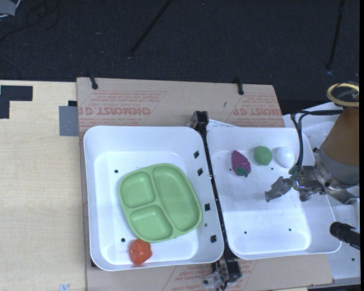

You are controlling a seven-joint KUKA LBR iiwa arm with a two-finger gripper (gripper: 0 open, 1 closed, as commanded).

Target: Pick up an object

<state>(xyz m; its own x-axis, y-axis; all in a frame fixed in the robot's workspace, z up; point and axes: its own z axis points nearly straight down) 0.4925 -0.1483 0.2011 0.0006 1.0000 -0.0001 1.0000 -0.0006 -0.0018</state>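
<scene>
The right bin (261,241) holds a purple object (240,162) near its back left, a green ball (262,155) beside it and a white ball (284,156) at the back right. My gripper (278,190) hangs over the right side of this bin, in front of the white ball and apart from it. Its grey fingers point left with a gap between them, and nothing sits in that gap. The left bin (103,162) carries a green divided plate (161,202) and a small red-orange object (140,251) at its front edge.
A black divider clip strip (210,187) runs between the two bins. Cardboard (170,105) lies under them on the bench. Cables and the arm's body (346,156) crowd the right edge. A black part (346,232) sticks out at the lower right.
</scene>
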